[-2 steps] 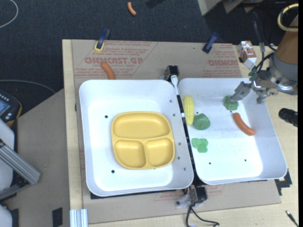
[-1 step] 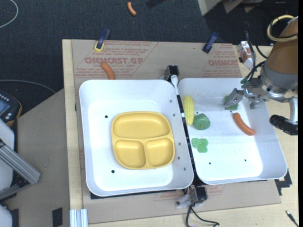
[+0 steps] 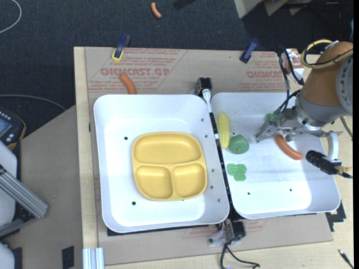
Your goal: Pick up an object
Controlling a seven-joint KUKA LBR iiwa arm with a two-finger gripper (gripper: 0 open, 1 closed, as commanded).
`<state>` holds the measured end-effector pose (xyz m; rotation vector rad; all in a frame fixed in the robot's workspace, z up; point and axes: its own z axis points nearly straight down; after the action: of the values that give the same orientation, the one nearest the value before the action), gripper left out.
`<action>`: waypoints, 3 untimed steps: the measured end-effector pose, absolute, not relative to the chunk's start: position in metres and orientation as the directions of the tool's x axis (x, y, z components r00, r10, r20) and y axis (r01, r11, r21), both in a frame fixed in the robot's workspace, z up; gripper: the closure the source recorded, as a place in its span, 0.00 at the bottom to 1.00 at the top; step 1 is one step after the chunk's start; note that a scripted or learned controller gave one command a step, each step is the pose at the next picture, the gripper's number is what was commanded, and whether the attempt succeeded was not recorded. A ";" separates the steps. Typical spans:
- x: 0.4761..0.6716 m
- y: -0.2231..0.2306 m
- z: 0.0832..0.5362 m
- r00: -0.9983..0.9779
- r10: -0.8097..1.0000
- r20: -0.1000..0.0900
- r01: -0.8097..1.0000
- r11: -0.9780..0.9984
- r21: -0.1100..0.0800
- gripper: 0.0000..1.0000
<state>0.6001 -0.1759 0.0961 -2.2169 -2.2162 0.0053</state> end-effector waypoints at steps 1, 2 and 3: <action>0.600 -0.175 0.084 0.000 1.000 0.001 1.000 0.000 -0.004 0.00; 0.601 -0.176 0.096 0.001 1.000 0.000 1.000 -0.001 0.001 1.00; 0.602 -0.170 0.158 -0.001 1.000 -0.002 1.000 0.001 0.006 1.00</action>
<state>0.6021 -0.1705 0.1582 -2.2244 -2.2267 -0.0043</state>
